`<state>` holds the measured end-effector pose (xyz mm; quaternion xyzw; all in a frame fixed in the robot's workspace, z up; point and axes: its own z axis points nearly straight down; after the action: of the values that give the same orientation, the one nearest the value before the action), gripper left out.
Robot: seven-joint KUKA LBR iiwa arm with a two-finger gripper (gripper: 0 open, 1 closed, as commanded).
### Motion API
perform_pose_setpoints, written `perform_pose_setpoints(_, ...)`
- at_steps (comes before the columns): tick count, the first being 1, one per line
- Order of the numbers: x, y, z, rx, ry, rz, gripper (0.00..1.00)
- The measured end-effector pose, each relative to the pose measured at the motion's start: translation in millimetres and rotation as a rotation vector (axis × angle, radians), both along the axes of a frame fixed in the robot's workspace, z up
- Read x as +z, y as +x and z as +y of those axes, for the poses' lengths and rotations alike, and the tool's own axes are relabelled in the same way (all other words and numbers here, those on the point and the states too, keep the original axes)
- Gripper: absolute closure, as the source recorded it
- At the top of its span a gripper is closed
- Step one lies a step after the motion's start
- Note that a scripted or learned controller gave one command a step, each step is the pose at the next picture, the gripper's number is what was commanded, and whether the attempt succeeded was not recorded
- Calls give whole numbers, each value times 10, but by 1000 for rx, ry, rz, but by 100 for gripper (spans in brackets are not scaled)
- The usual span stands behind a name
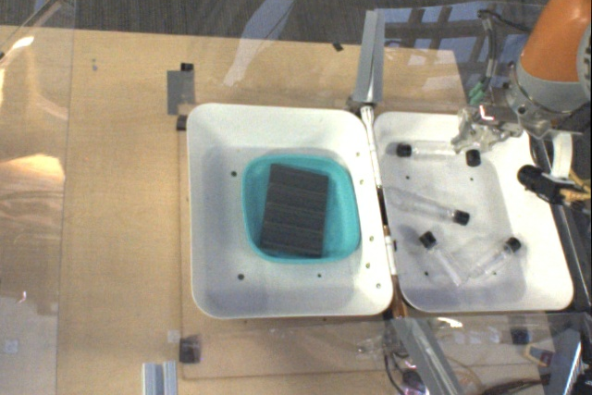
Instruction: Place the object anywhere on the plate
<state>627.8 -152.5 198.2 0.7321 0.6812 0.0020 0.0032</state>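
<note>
Nearest the camera, 5 clear vials (442,215) lie scattered in the right bin (546,291), below the gripper (483,127); fingers' state I cannot tell. Left sits the teal plate (344,199).

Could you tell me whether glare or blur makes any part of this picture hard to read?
In the camera view, bright reflections lie across the bench's left side; the clear tubes in the right bin nearly vanish against white, only their black caps reading; the gripper is small and soft; the dark block on the teal plate is crisp.
</note>
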Motion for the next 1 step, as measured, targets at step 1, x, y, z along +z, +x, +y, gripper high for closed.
perform_pose_setpoints(1,1515,52,468,48,-1,-5,100)
